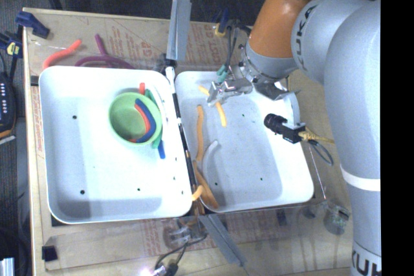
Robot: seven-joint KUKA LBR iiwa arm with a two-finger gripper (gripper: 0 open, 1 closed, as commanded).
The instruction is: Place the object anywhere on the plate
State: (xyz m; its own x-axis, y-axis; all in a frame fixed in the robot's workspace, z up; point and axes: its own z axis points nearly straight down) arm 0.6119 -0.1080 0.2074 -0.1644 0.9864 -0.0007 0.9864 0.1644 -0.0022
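Thin yellow strip (pixel 221 114) in right bin (pixel 284 184), gripper (pixel 218 91) just above, grip state unclear

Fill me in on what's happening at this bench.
A grey robot arm with an orange band reaches in from the right over the right white bin, its pincer low near that bin's far edge, close to a thin yellow strip. A long orange strip lies along the bin's left side. The green plate sits in the left white bin, with coloured pieces at its rim.
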